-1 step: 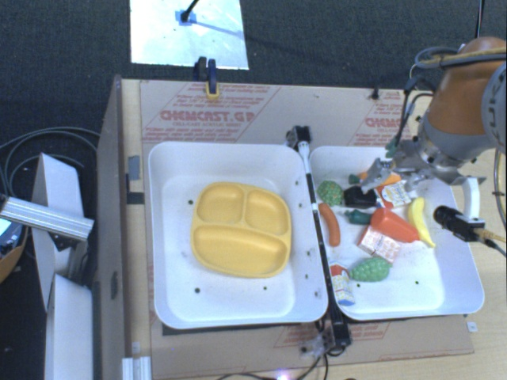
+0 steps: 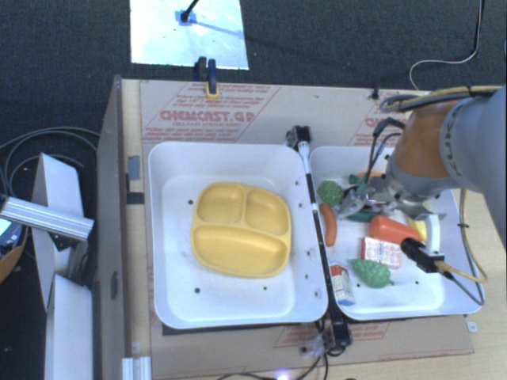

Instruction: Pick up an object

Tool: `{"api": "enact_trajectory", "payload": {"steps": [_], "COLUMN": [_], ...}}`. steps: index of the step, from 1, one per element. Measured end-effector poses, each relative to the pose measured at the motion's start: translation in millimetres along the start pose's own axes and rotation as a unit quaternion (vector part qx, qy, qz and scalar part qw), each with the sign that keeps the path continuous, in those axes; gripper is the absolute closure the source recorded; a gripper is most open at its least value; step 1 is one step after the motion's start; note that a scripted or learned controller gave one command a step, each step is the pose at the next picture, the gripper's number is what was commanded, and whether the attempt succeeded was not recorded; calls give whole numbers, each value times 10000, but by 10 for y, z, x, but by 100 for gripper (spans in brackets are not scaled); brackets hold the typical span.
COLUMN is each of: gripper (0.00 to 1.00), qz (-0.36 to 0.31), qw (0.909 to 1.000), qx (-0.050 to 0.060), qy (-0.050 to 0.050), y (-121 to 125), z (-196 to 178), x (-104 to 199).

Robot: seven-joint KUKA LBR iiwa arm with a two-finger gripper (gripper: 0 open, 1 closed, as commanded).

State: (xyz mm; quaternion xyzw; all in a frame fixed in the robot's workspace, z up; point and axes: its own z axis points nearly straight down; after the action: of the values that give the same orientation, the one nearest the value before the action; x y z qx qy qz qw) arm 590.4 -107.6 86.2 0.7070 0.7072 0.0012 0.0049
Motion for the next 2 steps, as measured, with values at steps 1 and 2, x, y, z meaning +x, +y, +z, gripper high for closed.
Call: {"api": "enact_trajectory", "payload": {"steps": [1,2], "gripper": [0,0], "qz": [-25,-10], "qw": [10000,10000], "qx": [26,14], "qy": [21,19], "y": [530,593], "z": [-626,-1], "x": [2,-207]}}
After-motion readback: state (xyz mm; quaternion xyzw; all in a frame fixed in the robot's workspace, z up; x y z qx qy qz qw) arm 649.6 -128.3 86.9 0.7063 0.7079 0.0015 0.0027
